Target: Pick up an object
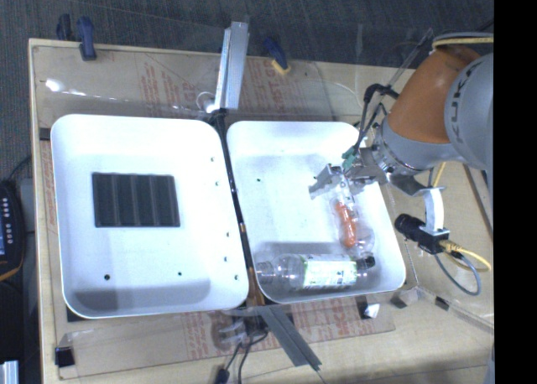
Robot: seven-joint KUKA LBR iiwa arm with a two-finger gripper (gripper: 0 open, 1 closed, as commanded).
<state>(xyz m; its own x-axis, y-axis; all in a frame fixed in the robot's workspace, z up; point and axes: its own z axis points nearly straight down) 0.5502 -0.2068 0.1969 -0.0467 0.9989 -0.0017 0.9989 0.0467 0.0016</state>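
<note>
My gripper (332, 189) hangs low in the right bin (277, 143), in its right half, with the fingers spread open and nothing between them. Just below it lies an orange item in clear wrap (346, 221), its upper end close under one fingertip. A clear plastic bottle with a green-and-white label (315, 272) lies on its side along the bin's front wall. In the left bin (75, 135) rests a flat black ribbed block (136, 199).
The grey arm with its orange band (424, 106) comes in over the right bin's right rim. A black fitting with cables (424, 234) sits just outside that rim. A metal bar (232, 64) stands behind the seam between the bins.
</note>
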